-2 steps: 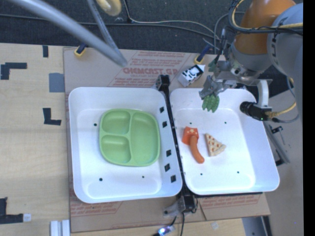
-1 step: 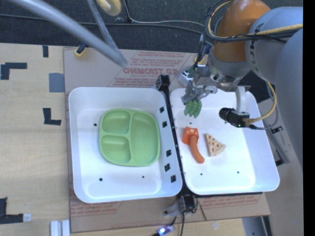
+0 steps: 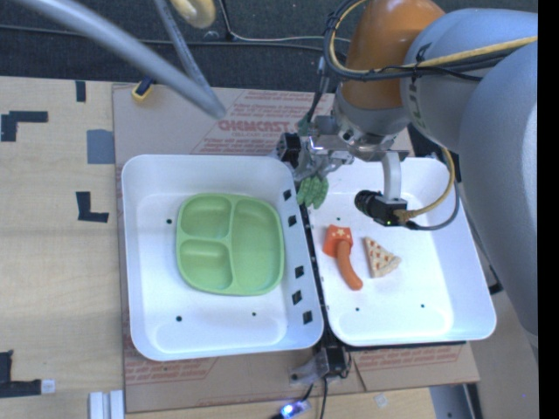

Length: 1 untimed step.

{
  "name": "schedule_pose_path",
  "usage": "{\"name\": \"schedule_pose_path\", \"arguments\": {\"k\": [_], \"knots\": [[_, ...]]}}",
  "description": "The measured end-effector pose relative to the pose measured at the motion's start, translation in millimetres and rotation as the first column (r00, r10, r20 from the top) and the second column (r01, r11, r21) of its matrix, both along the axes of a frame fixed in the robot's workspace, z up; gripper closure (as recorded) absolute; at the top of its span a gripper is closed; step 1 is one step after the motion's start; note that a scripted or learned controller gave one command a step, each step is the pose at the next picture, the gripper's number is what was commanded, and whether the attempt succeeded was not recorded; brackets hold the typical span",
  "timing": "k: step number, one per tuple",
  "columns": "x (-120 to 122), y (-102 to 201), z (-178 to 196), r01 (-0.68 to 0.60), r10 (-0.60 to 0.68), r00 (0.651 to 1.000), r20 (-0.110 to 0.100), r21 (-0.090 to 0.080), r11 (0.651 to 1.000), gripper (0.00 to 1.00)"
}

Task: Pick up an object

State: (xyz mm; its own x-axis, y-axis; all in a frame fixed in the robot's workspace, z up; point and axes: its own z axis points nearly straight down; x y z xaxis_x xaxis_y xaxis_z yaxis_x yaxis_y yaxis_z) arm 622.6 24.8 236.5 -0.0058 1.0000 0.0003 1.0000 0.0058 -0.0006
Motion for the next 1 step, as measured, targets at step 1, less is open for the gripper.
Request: {"name": "schedule_pose_path", "arguments": {"k": [1], "knots": [[-10.5,46.5,-16.3,0.001,-0.001,1.0,-0.003,0.0,1.0,1.0]]}}
